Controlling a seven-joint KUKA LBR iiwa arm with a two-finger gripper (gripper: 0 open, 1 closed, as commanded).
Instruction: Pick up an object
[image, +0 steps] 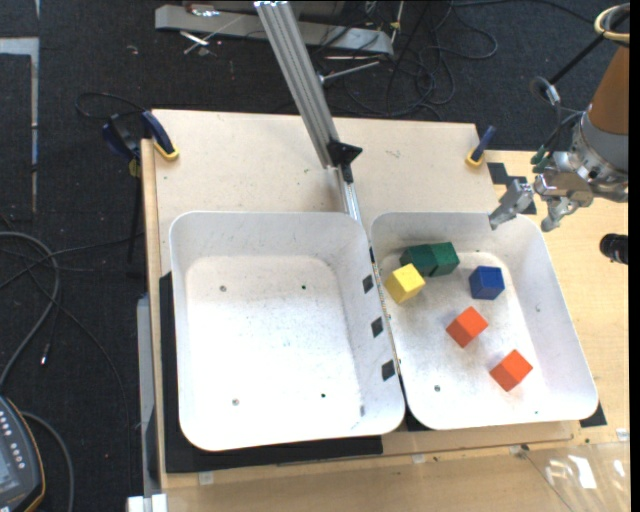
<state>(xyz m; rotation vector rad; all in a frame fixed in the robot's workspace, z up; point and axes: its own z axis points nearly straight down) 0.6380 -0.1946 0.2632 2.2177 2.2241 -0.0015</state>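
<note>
Hand: the hand (528, 207) hangs above the far right corner of the right bin (560, 300), fingers spread apart, nothing between them
Blocks: five lie in that bin, all below the hand and to its left
Nearest: the blue block (486, 282), just below the hand
Others: green block (433, 259) touching the yellow block (405, 283); two orange blocks (466, 327) (511, 369) farthest off
Left bin (185, 300): well away from the hand
Progress: nothing lifted yet; descent, grasp and lift all seem left to do

One fixed camera above the bench (300, 160) looks down aslant on both bins (190, 300).
</note>
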